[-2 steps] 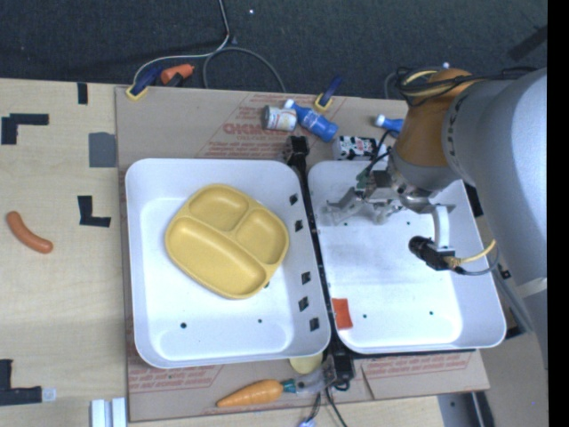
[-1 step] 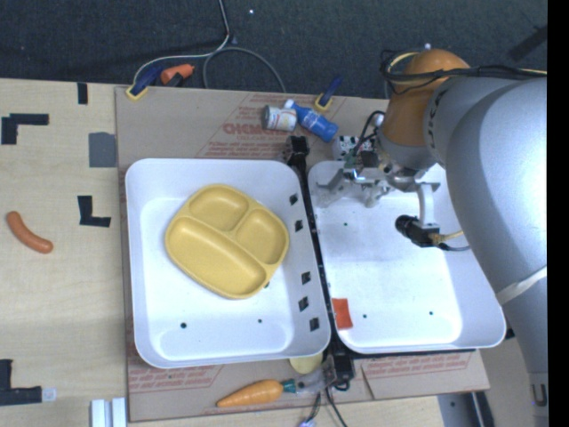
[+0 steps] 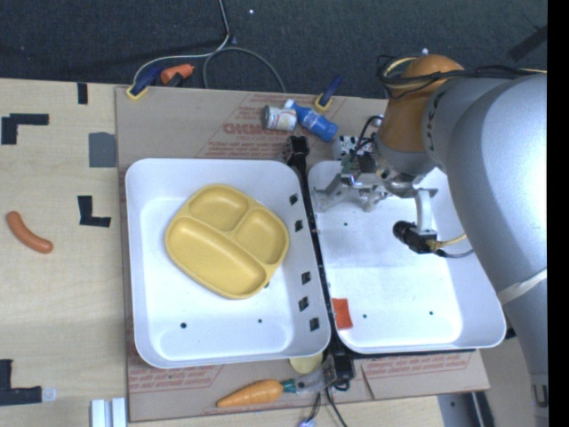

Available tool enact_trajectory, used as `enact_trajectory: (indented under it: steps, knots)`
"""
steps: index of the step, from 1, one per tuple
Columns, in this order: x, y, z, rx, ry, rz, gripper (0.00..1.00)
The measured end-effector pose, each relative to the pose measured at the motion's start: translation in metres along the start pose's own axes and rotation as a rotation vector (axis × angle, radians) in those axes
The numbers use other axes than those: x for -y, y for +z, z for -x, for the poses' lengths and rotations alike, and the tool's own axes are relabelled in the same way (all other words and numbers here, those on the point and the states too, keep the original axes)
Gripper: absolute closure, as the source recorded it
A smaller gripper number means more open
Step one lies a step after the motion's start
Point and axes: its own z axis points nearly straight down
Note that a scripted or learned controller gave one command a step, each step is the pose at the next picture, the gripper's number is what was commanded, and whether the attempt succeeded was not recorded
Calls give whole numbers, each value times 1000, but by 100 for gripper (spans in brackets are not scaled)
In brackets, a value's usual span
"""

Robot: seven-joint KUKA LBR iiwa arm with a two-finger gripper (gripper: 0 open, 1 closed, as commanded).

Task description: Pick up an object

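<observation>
On the bench, 2 white bins (image 3: 142,265) sit side by side; the claw's (image 3: 356,189) grip state can't be told.

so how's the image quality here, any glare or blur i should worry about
Camera view: lighting is even and soft; the yellow divided plate casts only a faint shadow in the left bin. The right bin reads bright, nearly washed out. The grey arm is close to the lens and slightly soft.
</observation>
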Motion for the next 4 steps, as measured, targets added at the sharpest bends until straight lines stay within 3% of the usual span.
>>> enact_trajectory:
  steps: [1,2,3,4]
  knots:
    - [28,-1,1,0,0,2,0]
    - [-12,1,-1,-3,-1,0,0]
    - [-9,-47,132,5,10,2,0]
    - [70,1,77,1,0,2,0]
